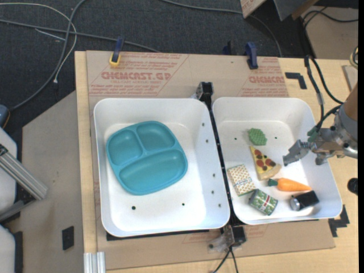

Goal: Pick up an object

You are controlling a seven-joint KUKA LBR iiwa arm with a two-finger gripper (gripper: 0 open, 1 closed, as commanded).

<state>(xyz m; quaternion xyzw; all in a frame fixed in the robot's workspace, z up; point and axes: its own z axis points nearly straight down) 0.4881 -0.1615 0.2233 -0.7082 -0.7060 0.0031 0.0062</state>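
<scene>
My gripper (309, 154) hangs over the right part of the right bin (284, 108), its two dark fingers (294, 153) spread open with nothing between them. Just below it lies an orange carrot (291, 184), and below that a black cylinder (303, 201). To the gripper's left are a pizza slice (262, 162) and a green bumpy piece (256, 136). A checkered cracker box (242, 179) and a green can (263, 202) lie near the bin's front.
The left bin (108, 209) holds a blue divided plate (147, 156). A black clip (204, 90) joins the two bins at the back. Blue clamps (117, 51) hold the cardboard base. Cables run at the far right.
</scene>
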